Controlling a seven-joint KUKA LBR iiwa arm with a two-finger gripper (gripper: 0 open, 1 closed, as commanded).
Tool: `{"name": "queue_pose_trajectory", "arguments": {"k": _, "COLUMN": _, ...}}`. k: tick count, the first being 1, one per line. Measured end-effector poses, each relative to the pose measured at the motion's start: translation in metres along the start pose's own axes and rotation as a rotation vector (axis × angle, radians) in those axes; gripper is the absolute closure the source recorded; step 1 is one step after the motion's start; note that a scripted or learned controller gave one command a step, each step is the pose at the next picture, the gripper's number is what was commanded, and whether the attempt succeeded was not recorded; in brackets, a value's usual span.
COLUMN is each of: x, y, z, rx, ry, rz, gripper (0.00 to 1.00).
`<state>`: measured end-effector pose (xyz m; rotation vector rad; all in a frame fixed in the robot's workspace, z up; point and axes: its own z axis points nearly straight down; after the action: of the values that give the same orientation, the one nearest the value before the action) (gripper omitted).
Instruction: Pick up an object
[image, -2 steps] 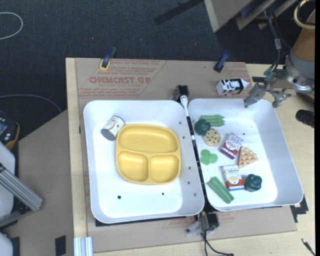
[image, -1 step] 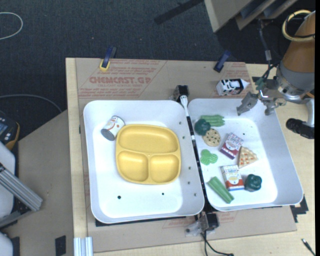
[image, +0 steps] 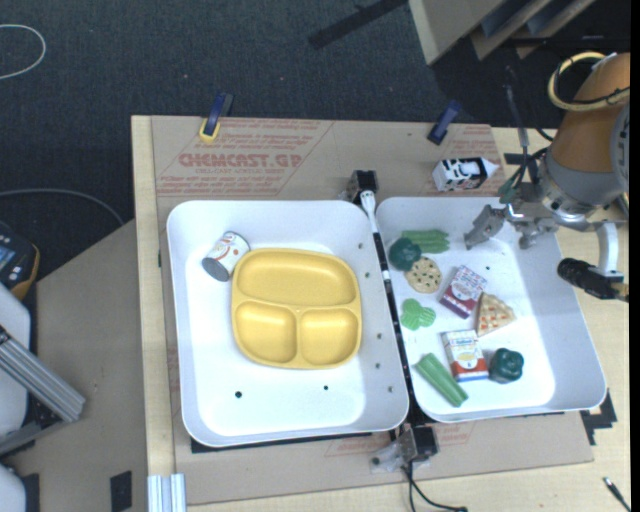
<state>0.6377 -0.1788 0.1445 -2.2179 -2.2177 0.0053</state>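
My gripper (image: 500, 234) hangs open over the back of the right bin (image: 560, 330), with nothing between its fingers. Below and left of it lie several small toy foods: a light green pod (image: 424, 240), a dark green vegetable (image: 402, 254), a cookie (image: 424, 273) and a red and white packet (image: 463, 289). Further forward are a pizza slice (image: 494, 315), a green leaf (image: 417, 314), a small carton (image: 465, 355), a green stalk (image: 440, 380) and a dark green pepper (image: 506, 365).
The left bin (image: 195, 330) holds a yellow divided plate (image: 297, 306) and a small can (image: 225, 255) lying on its side. A black and white cow toy (image: 463, 173) stands on the bench behind the right bin. The arm (image: 590, 140) enters from the right.
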Motion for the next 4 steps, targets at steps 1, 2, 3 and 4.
{"name": "queue_pose_trajectory", "arguments": {"k": 1, "x": 0.001, "y": -0.001, "z": 0.053, "rx": 0.0, "ry": 0.0, "rz": -0.001, "gripper": 0.0}}
{"name": "queue_pose_trajectory", "arguments": {"k": 2, "x": 0.001, "y": 0.001, "z": 0.039, "rx": -0.008, "ry": -0.002, "rz": -0.001, "gripper": 1.0}}
{"name": "queue_pose_trajectory", "arguments": {"k": 3, "x": -0.001, "y": 0.002, "z": -0.004, "rx": -0.011, "ry": -0.003, "rz": 0.0, "gripper": 1.0}}
{"name": "queue_pose_trajectory", "arguments": {"k": 4, "x": -0.003, "y": 0.004, "z": -0.048, "rx": -0.012, "ry": -0.004, "rz": -0.001, "gripper": 1.0}}
